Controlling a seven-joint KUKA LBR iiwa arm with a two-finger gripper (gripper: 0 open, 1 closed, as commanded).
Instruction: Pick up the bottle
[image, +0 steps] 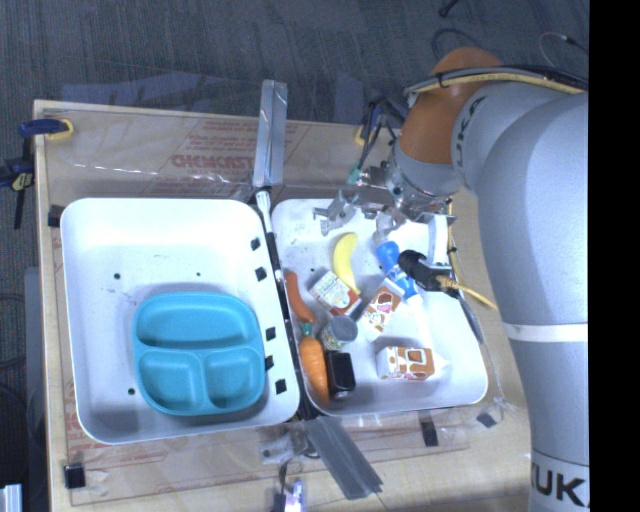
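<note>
I have the gripper (392, 222) low over the right bin's (455, 385) far edge, beside the blue-capped bottle (397, 268) mid-bin among clutter; I cannot tell its jaw state.

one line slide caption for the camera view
KUKA arm's gripper hovers over the cluttered right bin near the bottle; blue tray in left bin.

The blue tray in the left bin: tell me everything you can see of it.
The blue tray is a light blue, smooth, plastic-looking dish with rounded corners and three compartments: one long one across the far side, two smaller ones nearer the camera. It lies flat, right way up, on the floor of the left bin, toward its near edge, turned slightly askew to the walls. Its compartments hold nothing, and only the bin floor touches it.
</note>
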